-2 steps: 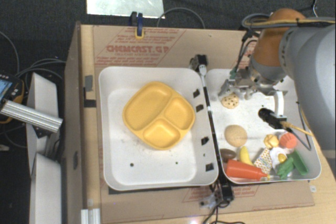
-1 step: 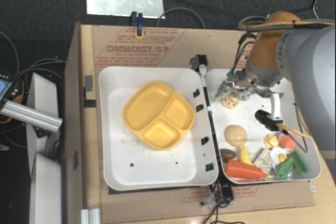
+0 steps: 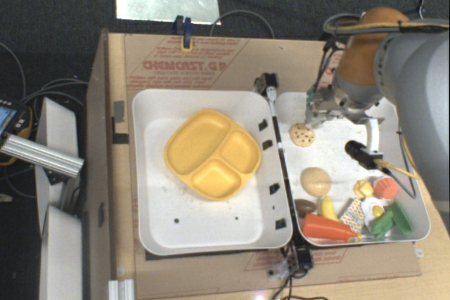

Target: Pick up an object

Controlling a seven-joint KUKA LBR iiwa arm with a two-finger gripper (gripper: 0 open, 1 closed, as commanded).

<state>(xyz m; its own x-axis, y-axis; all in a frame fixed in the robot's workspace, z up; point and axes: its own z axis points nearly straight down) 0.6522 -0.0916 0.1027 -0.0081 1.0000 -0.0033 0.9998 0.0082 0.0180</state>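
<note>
Bins: two white bins are counted, the left bin point(image 3: 151, 221) and the right bin point(image 3: 422, 221), touching along one shared edge.
Plates: one yellow divided plate point(image 3: 212, 153) is seen, at the centre of the left bin.
Cookie: one round tan cookie point(image 3: 302, 135), dark-speckled, is seen at 10 o'clock in the right bin.
Other toys: one beige egg point(image 3: 316, 180), one orange carrot point(image 3: 327, 227) and one yellow banana point(image 3: 328, 207) are counted, clustered at 6 o'clock.
Gripper point(image 3: 314, 111): it is placed just above the cookie; whether it is open or holding anything cannot be told.
Open room: bare floor is left around the cookie; the shared edge lies at its 9 o'clock.
</note>
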